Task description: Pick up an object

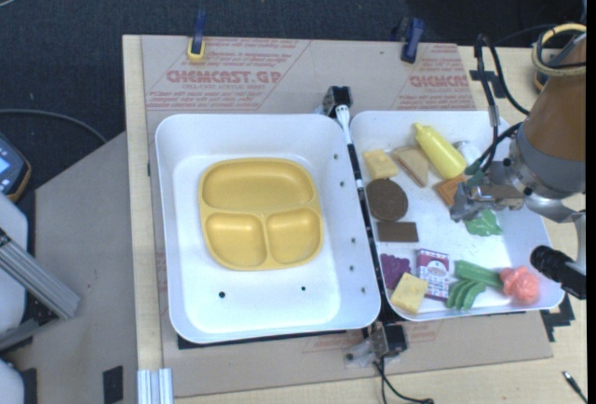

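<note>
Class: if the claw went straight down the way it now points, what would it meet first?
Probably the green leafy piece beneath the claw in the right bin; depth is unclear from this slant.

Right bin, contents, all lying flat and loose:
- yellow banana-like piece, slanted, near the far wall
- pale yellow block and tan slab, just beside each other
- orange piece, partly hidden
- brown disc, with a dark brown rectangle just below it
- light green lump, directly under the hand
- purple grapes, yellow wedge, small printed box
- green pods and pink lump, near the front right corner
</note>
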`<move>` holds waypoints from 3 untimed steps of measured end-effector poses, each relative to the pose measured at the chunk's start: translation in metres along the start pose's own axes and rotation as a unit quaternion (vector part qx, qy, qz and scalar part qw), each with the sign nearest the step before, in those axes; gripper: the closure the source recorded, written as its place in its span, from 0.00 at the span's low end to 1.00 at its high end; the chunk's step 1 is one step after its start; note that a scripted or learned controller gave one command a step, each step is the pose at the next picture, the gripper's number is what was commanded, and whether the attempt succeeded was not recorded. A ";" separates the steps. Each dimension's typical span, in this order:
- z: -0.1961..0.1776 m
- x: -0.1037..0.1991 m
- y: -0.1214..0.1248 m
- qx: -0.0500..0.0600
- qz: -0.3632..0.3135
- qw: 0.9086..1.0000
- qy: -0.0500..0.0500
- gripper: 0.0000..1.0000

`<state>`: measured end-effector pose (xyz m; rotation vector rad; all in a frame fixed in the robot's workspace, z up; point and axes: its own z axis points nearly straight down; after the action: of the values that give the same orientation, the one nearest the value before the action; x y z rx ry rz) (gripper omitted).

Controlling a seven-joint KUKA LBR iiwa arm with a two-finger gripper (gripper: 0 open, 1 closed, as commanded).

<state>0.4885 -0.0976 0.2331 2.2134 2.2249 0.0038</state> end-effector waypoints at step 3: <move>0.000 0.105 0.023 0.001 0.003 1.000 0.000 1.00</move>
<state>0.5114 0.0080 0.2336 2.2199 2.2198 0.0023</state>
